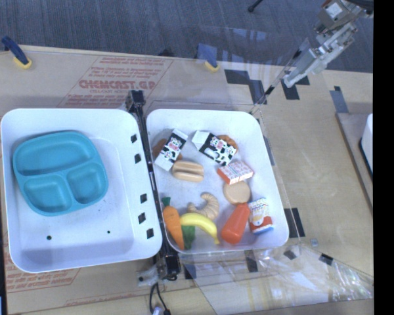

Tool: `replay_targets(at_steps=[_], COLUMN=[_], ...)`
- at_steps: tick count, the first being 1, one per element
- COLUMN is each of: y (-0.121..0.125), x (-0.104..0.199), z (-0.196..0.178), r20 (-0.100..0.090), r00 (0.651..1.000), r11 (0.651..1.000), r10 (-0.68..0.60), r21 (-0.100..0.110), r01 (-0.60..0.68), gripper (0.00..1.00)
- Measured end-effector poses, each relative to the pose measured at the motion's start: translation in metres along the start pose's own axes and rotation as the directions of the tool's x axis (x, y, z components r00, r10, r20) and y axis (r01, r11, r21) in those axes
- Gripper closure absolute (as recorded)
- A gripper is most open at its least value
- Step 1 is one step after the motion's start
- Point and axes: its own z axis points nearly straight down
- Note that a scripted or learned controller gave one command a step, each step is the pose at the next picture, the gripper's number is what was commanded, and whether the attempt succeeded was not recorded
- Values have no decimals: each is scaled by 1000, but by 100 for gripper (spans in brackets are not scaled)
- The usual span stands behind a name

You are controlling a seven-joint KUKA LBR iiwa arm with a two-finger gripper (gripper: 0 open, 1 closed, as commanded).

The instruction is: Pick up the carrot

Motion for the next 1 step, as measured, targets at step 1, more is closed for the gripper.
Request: replay_targets(at_steps=[1], y=[-3], x=[-13], z=[108], r20=[11], r00=[998], r11=[998], r10=[57], r21=[-16], r01=[-57], gripper=[0])
